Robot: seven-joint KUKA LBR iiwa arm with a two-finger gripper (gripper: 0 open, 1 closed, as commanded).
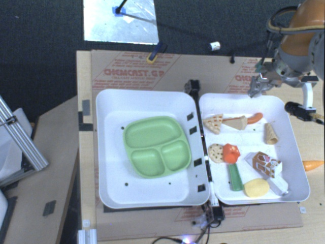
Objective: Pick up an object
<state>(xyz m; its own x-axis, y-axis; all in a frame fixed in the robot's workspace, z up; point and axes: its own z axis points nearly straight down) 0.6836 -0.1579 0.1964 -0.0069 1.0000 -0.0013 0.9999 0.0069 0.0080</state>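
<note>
Right bin [294, 151]: toy food crowded; green tray [155, 146] left bin [109, 136].

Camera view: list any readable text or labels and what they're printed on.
"CHEMCAST GP", red print on the brown board under the bins, behind the left bin.
The same red print repeats on the board behind the right bin, near the pincer, and along the board's front edge: too partial or blurred to read.
The toy food, green tray and foil sheet show no readable text.
</note>
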